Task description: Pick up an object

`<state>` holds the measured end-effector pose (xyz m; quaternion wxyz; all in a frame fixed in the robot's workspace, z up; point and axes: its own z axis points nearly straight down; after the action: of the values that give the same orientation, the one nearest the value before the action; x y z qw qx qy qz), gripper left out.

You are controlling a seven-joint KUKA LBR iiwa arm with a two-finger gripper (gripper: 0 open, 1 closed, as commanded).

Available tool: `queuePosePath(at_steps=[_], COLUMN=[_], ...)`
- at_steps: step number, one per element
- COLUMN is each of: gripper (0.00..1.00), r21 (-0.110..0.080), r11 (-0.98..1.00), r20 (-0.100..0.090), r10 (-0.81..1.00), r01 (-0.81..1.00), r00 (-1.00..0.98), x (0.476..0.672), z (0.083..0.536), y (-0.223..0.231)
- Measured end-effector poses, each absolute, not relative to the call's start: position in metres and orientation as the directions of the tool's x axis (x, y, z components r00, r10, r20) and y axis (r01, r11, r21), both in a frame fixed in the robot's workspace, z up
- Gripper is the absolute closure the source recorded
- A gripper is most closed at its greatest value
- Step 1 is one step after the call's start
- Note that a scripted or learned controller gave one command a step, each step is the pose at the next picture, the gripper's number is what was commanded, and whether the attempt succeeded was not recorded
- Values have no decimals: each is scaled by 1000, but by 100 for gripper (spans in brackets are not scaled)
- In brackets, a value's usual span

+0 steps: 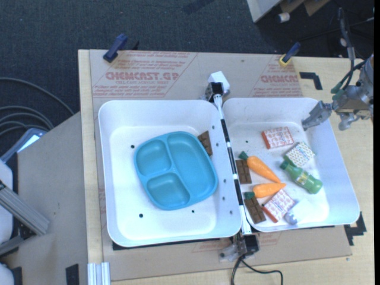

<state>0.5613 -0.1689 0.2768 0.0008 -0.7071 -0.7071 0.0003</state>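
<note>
The right bin (341,177) holds several small items. There are two orange carrots (262,167) (268,189), a green bottle (302,178), a red-and-white box (277,138), a pale patterned box (299,154) and another red-patterned box (279,205). Brown chocolate bars (243,171) (254,208) lie along the bin's left wall. My gripper (330,121) hovers over the far right corner of this bin. It is open, nothing is between its fingers (313,117), and it is apart from all the items.
The left bin (113,159) holds a blue three-compartment plate (174,170), with a brown bar (205,142) at the plate's far right edge. A divider rail (228,159) runs between the bins. Blue and yellow clamps (114,48) (289,53) sit on the bench's far edge.
</note>
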Motion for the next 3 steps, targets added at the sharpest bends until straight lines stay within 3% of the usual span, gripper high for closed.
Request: queuePosePath(at_steps=[1, 2, 3], gripper=[0, 100, 0], r21=[-2, 1, 1], r11=[-1, -1, -1], r20=[0, 0, 0], r10=[1000, 1000, 1000], r01=[1000, 1000, 1000], r00=[1, 1, 1], x=[543, 544, 543], z=[109, 119, 119], y=[-172, -172, -172])
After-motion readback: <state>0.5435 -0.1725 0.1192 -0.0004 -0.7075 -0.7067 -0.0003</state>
